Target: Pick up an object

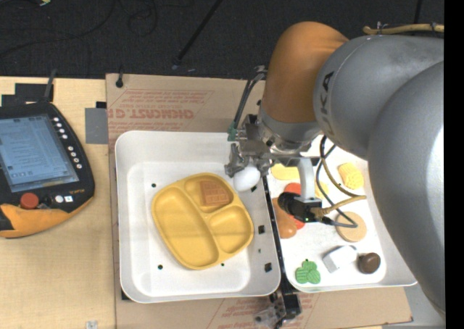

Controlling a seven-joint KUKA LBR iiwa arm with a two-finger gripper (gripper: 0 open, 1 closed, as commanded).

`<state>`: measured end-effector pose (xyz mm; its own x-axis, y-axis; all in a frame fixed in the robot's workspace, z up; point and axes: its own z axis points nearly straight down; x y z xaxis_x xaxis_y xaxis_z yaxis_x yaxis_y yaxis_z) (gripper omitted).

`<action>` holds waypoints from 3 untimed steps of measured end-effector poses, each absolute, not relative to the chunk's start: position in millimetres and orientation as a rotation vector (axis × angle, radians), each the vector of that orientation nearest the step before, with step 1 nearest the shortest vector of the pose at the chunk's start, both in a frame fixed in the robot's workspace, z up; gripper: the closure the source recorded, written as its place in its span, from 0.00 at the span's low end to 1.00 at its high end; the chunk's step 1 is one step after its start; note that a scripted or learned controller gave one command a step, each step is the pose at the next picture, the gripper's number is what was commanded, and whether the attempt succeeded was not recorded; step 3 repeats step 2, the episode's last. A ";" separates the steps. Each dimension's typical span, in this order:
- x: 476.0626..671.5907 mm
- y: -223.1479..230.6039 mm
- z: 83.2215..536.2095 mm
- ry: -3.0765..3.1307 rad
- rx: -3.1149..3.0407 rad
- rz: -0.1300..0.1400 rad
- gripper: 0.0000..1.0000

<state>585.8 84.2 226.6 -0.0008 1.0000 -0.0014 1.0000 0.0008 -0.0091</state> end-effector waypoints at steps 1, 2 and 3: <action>598.1 73.7 216.6 -2.219 -2.219 0.011 1.00; 588.0 80.3 233.3 -2.219 -2.218 0.008 1.00; 588.0 80.3 233.3 -2.219 -2.218 0.008 1.00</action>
